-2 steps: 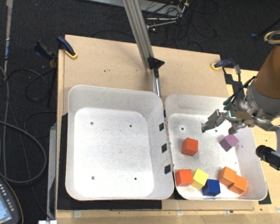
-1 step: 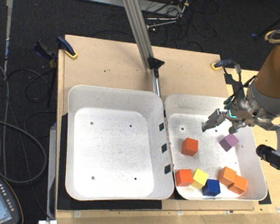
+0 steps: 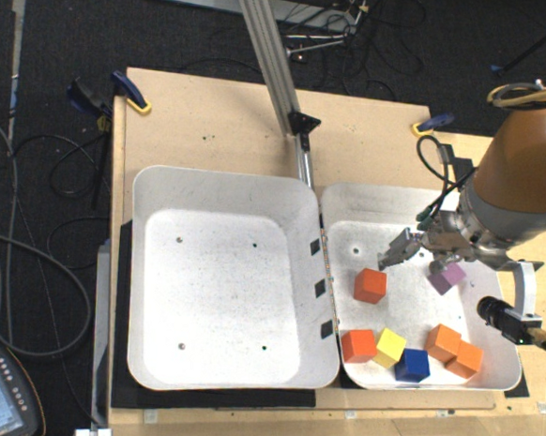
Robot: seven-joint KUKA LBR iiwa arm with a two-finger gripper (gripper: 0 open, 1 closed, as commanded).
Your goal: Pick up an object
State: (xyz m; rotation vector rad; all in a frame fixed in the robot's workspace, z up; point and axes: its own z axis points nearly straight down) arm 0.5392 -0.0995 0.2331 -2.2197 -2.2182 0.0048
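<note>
My gripper (image 3: 413, 259) hangs over the middle of the right bin (image 3: 347, 229), its two fingers spread apart with nothing between them. A purple block (image 3: 447, 277) lies just to the right of the right finger, outside the gap. An orange-red cube (image 3: 370, 286) sits on the bin floor below and left of the left finger, apart from it. Along the bin's front wall lie an orange cube (image 3: 358, 345), a yellow cube (image 3: 390, 348), a blue cube (image 3: 413, 364) and two orange blocks (image 3: 456, 349) touching each other.
The left bin (image 3: 162, 194) stands beside the right one, sharing the middle rim. A slanted metal pole (image 3: 276, 62) reaches down to the bins' far junction. Clamps sit at the bench's far corners. A black part on the arm (image 3: 505, 317) overhangs the right bin's right side.
</note>
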